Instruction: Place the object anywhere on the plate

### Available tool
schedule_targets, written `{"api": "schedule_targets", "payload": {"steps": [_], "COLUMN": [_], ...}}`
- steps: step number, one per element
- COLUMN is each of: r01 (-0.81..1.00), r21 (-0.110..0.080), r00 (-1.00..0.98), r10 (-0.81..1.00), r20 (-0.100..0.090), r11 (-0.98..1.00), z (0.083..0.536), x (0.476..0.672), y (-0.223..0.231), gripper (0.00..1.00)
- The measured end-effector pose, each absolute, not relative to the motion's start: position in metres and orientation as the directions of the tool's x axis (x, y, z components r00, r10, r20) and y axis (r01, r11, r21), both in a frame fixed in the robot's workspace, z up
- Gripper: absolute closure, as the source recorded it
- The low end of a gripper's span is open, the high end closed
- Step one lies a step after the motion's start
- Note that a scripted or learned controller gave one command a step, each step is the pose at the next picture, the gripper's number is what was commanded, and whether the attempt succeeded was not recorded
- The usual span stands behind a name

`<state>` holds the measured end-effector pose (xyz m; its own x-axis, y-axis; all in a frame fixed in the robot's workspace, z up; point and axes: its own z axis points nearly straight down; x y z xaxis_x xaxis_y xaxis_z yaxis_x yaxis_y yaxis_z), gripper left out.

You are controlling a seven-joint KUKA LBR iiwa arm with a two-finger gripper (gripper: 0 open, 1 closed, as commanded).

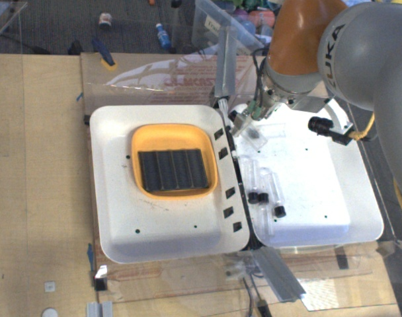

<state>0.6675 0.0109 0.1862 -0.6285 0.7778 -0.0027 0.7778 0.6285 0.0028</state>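
The arm (360, 45) comes in from the right, and its orange band (300, 28) hangs over the far corner of the right bin (333, 197). The gripper (252, 116) sits low over that bin's far left corner, just beside the divider. It is small and blurred there, so nobody could tell whether it is apart or closed, and nothing can be made out in it.

A grey post (224, 58) rises just beside the gripper, at the far end of the divider. A row of black clips (227, 174) runs along the divider between the bins. In the right bin a clear piece (264, 190) with small black knobs lies near the divider, well apart from the gripper. A black fitting (322, 125) with a yellow cable shows near the arm. Beyond the bins lie a clear sheet (161, 78) on brown board and a tub (247, 2) of coloured things.

The plate (174, 136), orange-yellow, rests in the left bin (115, 223), toward its far side. The slab (173, 170), dark and ribbed, lies flat on the plate, filling most of its floor and sitting toward its near rim. Its long axis runs left to right across the view, roughly square to the divider, and its ribs run across the short way, from far to near. Nothing lies over the plate or the slab.
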Motion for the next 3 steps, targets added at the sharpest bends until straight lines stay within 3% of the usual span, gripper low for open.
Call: {"api": "schedule_targets", "payload": {"steps": [1,2,3], "r01": [0.778,0.778,0.755], "r21": [0.003,0.010,0.006], "r00": [-0.628,-0.628,-0.656], "r10": [0.778,0.779,0.755], "r20": [-0.003,-0.008,-0.005], "r11": [0.628,0.628,0.656], "z": [0.186,0.199,0.253], "x": [0.668,0.669,0.666], "y": [0.011,0.010,0.005], "gripper": [0.00,1.00,1.00]}}
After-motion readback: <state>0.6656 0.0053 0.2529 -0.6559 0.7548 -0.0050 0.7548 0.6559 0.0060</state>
